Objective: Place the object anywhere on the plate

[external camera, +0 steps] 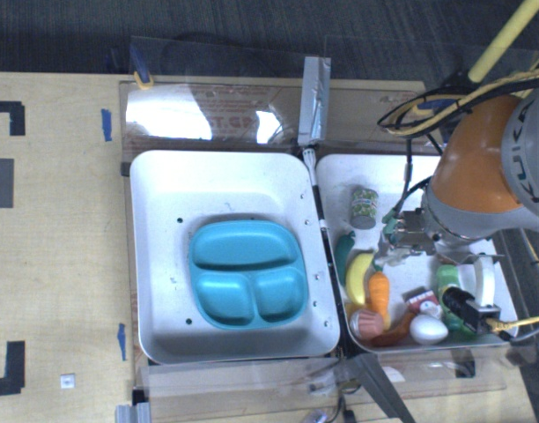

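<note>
A blue plate [247,271] with three compartments lies in the left bin [155,192], and nothing rests on it. My gripper [395,247] hangs over the right bin [335,179], just above and to the right of a yellow banana [358,276] and an orange carrot [378,294]. Nothing can be seen between its fingers. The arm's orange band covers the bin's right part.
The right bin also holds a small green-labelled can [364,208] at the back, a dark green item [342,252] by the left wall, a white egg [428,329], a pink item [366,324] and a green and white piece [454,280] at the front right.
</note>
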Controlling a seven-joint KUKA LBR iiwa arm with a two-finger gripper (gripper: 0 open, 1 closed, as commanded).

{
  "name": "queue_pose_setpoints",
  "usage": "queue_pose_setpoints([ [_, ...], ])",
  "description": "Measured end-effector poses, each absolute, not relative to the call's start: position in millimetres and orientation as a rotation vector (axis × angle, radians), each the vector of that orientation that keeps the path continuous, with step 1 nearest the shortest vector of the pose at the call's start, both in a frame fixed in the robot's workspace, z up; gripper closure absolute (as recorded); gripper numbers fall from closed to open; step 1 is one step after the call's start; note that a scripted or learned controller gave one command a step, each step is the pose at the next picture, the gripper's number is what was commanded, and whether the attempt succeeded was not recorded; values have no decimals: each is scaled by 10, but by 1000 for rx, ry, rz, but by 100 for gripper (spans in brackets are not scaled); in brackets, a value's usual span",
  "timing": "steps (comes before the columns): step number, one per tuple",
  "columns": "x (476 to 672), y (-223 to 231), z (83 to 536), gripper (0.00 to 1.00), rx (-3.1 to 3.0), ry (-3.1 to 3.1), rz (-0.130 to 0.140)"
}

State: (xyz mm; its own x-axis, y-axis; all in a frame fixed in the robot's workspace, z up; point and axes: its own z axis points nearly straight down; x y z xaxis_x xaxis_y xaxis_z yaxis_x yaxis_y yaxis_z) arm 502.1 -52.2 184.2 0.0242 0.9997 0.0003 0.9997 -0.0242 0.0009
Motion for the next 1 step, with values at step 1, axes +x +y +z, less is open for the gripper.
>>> queue_pose_setpoints([
  [1, 4778, -1374, 1137, 100, 2580, 1800, -6],
])
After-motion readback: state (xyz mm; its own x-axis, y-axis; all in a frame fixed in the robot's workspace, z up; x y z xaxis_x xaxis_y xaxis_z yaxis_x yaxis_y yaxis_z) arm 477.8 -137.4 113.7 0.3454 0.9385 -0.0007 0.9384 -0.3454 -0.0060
